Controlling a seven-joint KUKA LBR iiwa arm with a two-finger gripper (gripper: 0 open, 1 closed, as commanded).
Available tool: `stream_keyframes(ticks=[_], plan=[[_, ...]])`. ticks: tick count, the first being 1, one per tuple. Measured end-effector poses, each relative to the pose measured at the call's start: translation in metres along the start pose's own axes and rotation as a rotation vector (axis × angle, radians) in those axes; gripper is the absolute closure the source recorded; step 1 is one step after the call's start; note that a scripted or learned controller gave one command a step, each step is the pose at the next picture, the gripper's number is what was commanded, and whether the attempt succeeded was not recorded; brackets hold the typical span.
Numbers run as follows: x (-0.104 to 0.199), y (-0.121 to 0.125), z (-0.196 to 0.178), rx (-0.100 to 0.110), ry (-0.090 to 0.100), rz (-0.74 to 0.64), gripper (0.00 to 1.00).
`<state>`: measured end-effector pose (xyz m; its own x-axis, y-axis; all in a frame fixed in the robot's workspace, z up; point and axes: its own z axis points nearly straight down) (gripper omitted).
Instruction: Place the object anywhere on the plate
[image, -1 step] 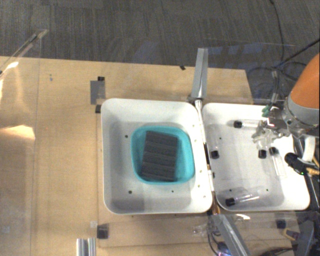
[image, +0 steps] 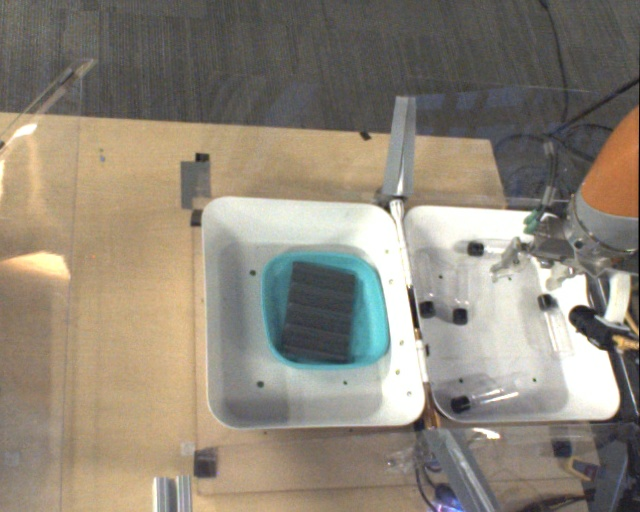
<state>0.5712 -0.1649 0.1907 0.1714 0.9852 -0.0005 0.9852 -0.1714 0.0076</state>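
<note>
The dark ridged object (image: 320, 310) lay flat on the teal plate (image: 374, 330) in the left bin (image: 230, 300). The tool (image: 540, 243) hovered over the right bin (image: 590, 390), well apart; whether it was wide or narrow, I cannot tell.

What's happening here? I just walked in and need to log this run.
A grey robot arm reaches in over the right bin, which holds small clear tubes with dark caps. In the left bin, a dark ridged block already lies on the teal plate. The end effector hovers at the right bin's upper edge.
</note>
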Motion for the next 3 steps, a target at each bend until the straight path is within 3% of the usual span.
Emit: stream_keyframes(ticks=[1,2,3], plan=[[0.020,-0.039,-0.115,-0.003,0.000,0.176,0.00],[0.067,-0.096,-0.037,0.006,0.000,0.222,0.00],[0.162,-0.100,-0.025,0.006,0.001,0.509,0.00]])
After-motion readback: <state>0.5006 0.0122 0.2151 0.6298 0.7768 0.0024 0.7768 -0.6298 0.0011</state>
